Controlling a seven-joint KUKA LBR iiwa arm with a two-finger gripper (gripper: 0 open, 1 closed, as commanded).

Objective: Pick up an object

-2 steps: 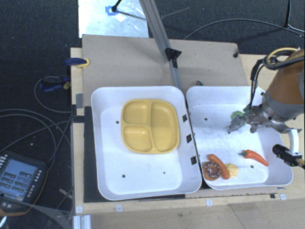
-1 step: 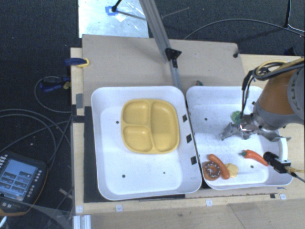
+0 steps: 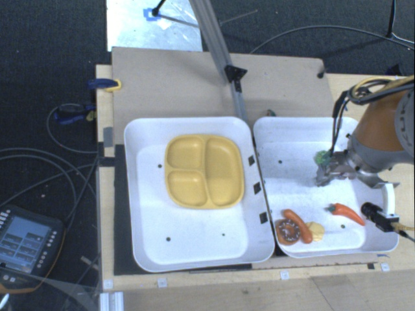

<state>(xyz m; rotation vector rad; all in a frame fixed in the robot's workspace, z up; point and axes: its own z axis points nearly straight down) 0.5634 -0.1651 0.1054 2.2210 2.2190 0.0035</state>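
Down in the right bin (image 3: 285, 141), the gripper (image 3: 326, 173) sits low over the floor, just beside a small green thing (image 3: 321, 155) that may be a toy vegetable; it is too blurred to name for sure. Whether the gripper is spread or closed I cannot tell, since the wrist hides the tips, and nothing can be seen held.

Other candidates lie along the near edge of the same bin: an orange carrot (image 3: 347, 213), a red sausage (image 3: 297, 223), a brown doughnut (image 3: 286, 232) touching the sausage, and a pale yellow lump (image 3: 316, 229) just beside it. The left bin (image 3: 146, 238) holds a yellow divided plate (image 3: 203, 171).

All these look like light, hard plastic toys, probably smooth and a bit slippery, not fragile. The carrot stands apart from the rest and is long and thin, so a pinch across its middle seems the safest hold. The sausage and doughnut crowd each other, so a grip there risks nudging both. The green piece, being small, would likely need a centred pinch.
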